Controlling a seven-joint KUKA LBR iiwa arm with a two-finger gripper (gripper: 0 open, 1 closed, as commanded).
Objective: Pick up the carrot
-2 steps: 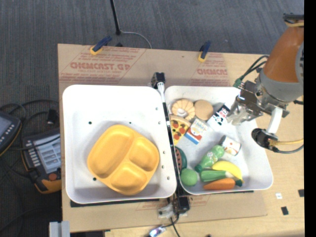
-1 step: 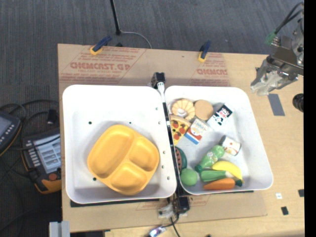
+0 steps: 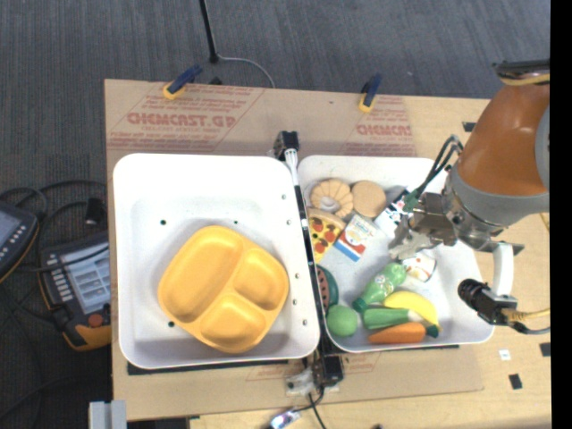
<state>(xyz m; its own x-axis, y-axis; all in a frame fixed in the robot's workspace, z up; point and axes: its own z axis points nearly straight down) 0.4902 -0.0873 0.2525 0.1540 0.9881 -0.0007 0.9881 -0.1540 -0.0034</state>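
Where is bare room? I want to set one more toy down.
Bare floor rings the yellow tray in the left bin, widest along its far wall. The right bin is crowded; the carrot sits by the banana.

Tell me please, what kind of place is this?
Likely a robotics lab test bench: a robot arm reaches over two white bins, toy food such as a carrot fills one bin, and cardboard covers the bench.
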